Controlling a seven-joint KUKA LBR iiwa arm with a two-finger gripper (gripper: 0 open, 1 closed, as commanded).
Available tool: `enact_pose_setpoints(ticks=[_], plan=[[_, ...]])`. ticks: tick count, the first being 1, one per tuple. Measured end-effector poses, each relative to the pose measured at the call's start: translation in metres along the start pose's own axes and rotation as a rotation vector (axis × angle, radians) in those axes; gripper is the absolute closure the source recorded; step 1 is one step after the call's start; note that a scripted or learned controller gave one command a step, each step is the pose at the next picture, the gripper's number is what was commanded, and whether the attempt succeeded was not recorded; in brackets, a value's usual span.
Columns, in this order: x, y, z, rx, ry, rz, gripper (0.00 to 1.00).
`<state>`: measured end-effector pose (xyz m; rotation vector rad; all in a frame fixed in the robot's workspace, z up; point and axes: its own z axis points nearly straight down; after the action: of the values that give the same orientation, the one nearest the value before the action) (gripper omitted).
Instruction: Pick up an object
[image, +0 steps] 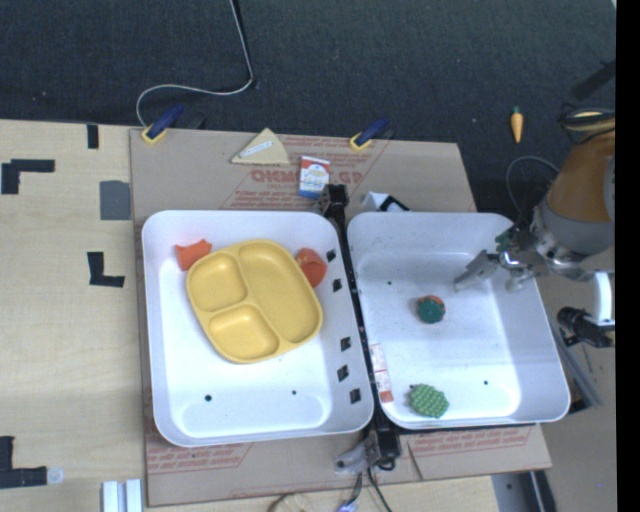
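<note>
My gripper (478, 272) hangs over the right part of the right bin (520, 400), its grey fingers pointing left with nothing seen between them. A small green ball with an orange patch (431, 309) lies near the bin's middle, below and left of the fingers. A green knobbly object (428, 400) rests near the bin's front edge. In the left bin (170, 400), a yellow three-part tray (254, 298) lies tilted, with an orange piece (192, 251) at its upper left and another orange object (313, 265) at its upper right.
A small red and white carton (314, 176) and a tan wedge (262, 149) lie on the cardboard behind the bins. Blue clamps (371, 131) hold the cardboard's back edge. A black divider (345, 290) runs between the bins.
</note>
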<state>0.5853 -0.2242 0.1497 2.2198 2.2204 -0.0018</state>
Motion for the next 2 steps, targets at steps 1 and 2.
enact_pose_setpoints(ticks=[1,2], plan=[[0.039,0.039,0.063,-0.003,0.0,-0.002,0.0],[0.061,-0.028,0.063,-0.003,0.0,0.0,0.0]])
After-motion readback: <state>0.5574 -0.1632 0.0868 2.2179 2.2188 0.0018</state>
